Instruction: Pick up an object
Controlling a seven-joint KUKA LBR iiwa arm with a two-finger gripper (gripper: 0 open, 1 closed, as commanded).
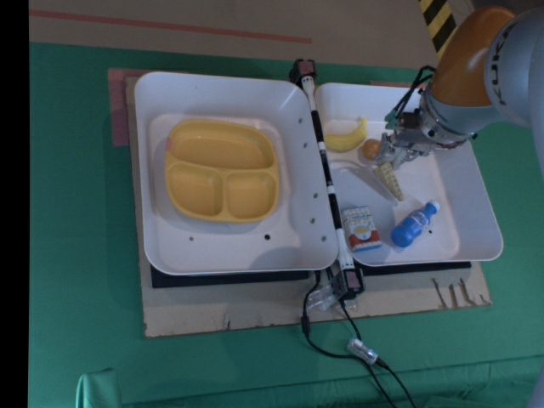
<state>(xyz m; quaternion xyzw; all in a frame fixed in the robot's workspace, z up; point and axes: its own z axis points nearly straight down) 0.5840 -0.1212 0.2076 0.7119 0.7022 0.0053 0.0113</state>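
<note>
Cone-shaped toy (390,179), ribbed and pale yellow, lies in the right bin (476,215), tip toward the bin's near side. Hand (396,148) sits right over its wide end; can't tell its state from this angle. Small orange ball (371,150) just beside the hand, banana (347,135) a bit further left. Blue bottle (414,224) and small carton (362,229) lie nearer the front edge. Left bin (161,245) carries a yellow divided plate (223,170). Green cloth (76,228) covers the surface.
</note>
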